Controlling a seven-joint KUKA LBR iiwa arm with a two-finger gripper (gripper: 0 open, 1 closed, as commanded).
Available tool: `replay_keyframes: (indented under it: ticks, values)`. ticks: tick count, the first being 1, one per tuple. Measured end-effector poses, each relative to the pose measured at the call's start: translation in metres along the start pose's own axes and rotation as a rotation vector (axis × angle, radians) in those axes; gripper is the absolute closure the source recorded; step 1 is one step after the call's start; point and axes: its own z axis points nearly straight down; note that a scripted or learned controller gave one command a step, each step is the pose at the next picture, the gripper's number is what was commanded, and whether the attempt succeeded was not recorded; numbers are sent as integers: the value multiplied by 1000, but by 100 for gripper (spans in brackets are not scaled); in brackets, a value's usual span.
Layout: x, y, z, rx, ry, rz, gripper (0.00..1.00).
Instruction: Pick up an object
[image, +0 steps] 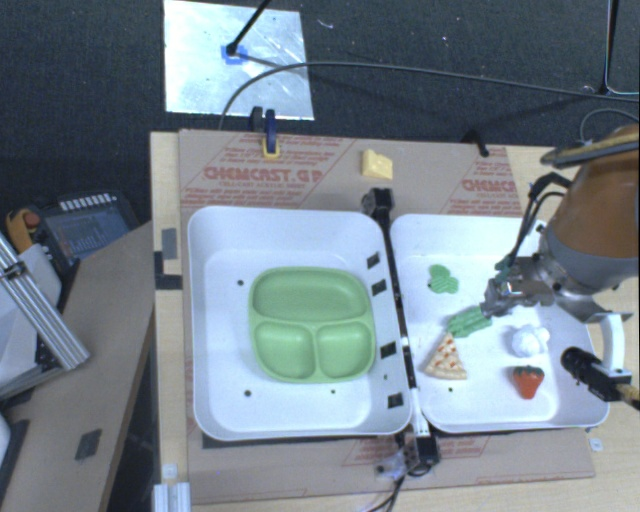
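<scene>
Gripper (498, 298) is low over the right bin (470, 235), at the upper right end of a long green toy piece (468, 322), maybe a cucumber or a bean, which lies tilted on the bin floor. Gripper tip and this piece look touching or just beside each other. The metal parts there are small and blurred, so I cannot tell if the gripper is apart, together or clamped on smth. The grey arm (605, 200) w/ orange band is cut off by the right edge of the view and hides the far right part of this bin. Other objs in the same bin: a small green leafy piece (442, 280) above the long one, apart from it; a pizza slice (446, 358) just below it, near the bin's left wall; a white lump (525, 340) right of the long piece, its shape hard to make out against the white floor; a strawberry (528, 381) below the lump. The left bin (215, 300) holds a green plate (310, 290) w/ 3 compartments. A yellow wedge (377, 163) lies on the cardboard (300, 170) behind the 2 bins.
</scene>
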Motion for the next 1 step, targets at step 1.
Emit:
replay_keyframes:
  ticks: [1]
  values:
    - [-7,3,-45,2,0,0,100]
